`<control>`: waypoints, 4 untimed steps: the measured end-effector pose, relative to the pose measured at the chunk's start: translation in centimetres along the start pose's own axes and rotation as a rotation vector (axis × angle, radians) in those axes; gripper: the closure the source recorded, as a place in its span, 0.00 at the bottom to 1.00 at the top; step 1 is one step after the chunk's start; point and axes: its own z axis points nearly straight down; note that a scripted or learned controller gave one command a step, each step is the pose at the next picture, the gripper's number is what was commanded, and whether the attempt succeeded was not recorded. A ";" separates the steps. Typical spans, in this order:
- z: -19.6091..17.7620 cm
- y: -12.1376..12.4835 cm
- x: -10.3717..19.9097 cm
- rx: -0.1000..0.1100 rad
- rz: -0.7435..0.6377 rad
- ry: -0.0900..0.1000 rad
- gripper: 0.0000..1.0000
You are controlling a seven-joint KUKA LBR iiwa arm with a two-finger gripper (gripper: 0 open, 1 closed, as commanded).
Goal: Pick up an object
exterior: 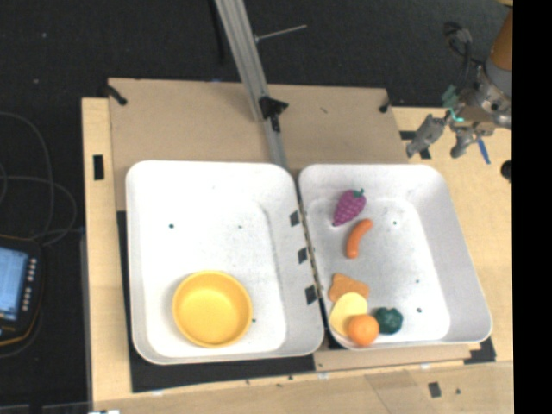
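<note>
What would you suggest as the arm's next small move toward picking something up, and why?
Probably swing the end effector inward over the right bin and line it up above the orange carrot. The end effector hangs outside the bin's far right corner, holding nothing, while the carrot lies apart from the purple grapes, leaving room around it.

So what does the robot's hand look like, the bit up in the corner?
The gripper is small and made of grey metal, with two thin dark fingers and little blue-green parts near where they join. One finger looks dark grey, and the other has a bit of blue on it. Above it there is an orange band, and a thin black cable loops beside the arm.
</note>
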 end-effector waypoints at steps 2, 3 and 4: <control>6.3 0.0 0.2 0.005 -0.001 0.001 0.00; 10.5 0.2 -0.2 0.002 0.001 0.000 0.00; 14.7 0.0 0.1 0.003 -0.004 0.000 0.00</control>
